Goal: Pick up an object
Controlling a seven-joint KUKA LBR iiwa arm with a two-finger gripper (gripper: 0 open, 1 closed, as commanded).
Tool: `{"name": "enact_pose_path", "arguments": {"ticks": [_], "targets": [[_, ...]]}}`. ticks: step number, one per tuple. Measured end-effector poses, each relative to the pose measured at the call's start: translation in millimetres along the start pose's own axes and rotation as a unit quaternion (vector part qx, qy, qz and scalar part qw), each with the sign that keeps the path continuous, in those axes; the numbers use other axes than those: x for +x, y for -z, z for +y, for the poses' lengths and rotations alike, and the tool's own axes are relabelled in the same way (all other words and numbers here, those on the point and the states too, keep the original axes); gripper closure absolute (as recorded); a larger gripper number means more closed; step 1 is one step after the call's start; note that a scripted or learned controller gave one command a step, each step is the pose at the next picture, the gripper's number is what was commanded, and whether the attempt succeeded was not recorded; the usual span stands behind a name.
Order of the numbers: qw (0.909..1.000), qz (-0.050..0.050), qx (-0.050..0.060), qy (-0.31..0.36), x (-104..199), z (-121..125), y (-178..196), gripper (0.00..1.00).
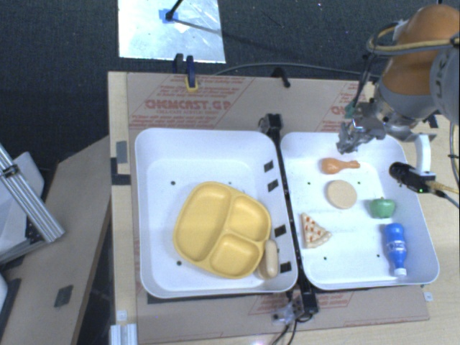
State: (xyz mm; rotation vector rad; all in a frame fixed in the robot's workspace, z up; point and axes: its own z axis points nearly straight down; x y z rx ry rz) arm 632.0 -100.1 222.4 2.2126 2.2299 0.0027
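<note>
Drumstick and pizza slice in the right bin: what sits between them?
In the camera view, a round tan cookie lies between the drumstick and the pizza slice.

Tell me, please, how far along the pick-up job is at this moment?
Nothing looks picked up yet. The gripper hangs over the right bin's far edge, just above the toy drumstick, which lies on the bin floor. Left: descend, close on an object and lift it.

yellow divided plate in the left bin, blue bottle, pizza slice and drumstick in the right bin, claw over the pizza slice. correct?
One error: the claw hangs over the right bin's far edge, just above the drumstick, not the pizza slice. The camera view shows it. The yellow divided plate in the left bin and the blue bottle are as stated.
</note>
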Motion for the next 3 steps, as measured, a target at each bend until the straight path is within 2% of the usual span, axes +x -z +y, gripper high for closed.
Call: {"name": "enact_pose_path", "arguments": {"ticks": [1,3], "targets": [[1.0000,0.000,-0.001,0.001,57.8,-5.2,10.3,1.00],[1.0000,0.000,0.001,0.001,168.9,-36.1,-4.4,1.00]]}}
